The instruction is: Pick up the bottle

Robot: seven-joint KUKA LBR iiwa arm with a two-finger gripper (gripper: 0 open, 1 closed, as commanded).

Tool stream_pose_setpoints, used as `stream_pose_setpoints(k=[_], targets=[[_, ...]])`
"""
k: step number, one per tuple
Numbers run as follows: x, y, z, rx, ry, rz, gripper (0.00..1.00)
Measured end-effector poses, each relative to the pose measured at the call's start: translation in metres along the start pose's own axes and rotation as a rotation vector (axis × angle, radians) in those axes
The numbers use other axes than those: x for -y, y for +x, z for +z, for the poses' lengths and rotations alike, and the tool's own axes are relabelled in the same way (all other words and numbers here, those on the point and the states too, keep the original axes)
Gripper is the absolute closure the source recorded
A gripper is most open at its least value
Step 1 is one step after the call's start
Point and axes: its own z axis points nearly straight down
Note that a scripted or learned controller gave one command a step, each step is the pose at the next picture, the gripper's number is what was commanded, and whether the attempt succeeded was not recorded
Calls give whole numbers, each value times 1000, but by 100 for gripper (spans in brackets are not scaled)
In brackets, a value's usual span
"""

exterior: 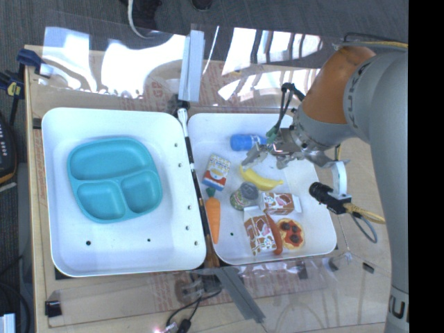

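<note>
1. The arm (pixel 361 96), grey with an orange band, enters from the right and bends down over the back half of the right bin (pixel 316 245).
2. The gripper (pixel 267 151) hangs low over that bin, between the blue bottle (pixel 244 142) and the banana (pixel 260 179).
3. Its fingers (pixel 251 157) look spread, with a gap between them, and nothing sits in that gap. The tips are small and partly blurred, so how far they are spread is uncertain.
4. The bottle lies on its side on the bin floor near the back wall, just left of the gripper. Whether a fingertip touches it cannot be judged.
5. The banana lies just in front of the gripper, curved, and points toward the right.
6. A small carton (pixel 216 172) lies left of the banana, tilted.
7. A round tin (pixel 244 196) sits near the middle of the bin, with a flat packet (pixel 279 202) beside it on the right.
8. A carrot (pixel 213 217) lies along the left wall of the right bin.
9. A pizza slice (pixel 291 233) and a printed box (pixel 258 236) lie at the front, with a sausage-like piece (pixel 275 236) between them.
10. The left bin (pixel 55 186) holds a teal divided tray (pixel 114 177), lying flat near its centre.
</note>
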Motion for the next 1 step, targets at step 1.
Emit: stream_pose_setpoints(k=[1], targets=[[-69,-20,-51,2,-7,170,0]])
